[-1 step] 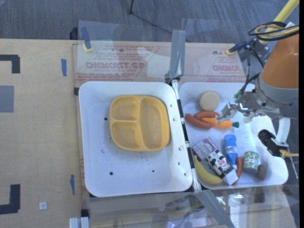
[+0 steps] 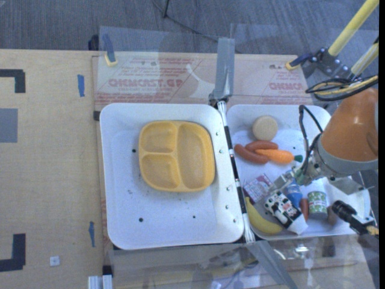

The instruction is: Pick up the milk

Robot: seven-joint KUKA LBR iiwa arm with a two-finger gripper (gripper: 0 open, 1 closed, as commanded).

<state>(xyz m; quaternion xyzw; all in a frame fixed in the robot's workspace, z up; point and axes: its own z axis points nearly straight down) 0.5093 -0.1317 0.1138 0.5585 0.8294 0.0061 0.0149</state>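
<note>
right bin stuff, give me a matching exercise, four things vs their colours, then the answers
Things:
1. milk carton
2. banana
3. carrot
4. round cookie

Colours:
A. orange
B. pale tan
C. white with black patches
D. yellow

Pairs: 1-C, 2-D, 3-A, 4-B

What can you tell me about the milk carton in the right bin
The milk carton is a small box printed in black and white cow patches, with a white end. It lies on its side, slanted, near the front of the right bin. It rests against a banana, beside a blue-capped bottle. The gripper hovers close above it.
</note>
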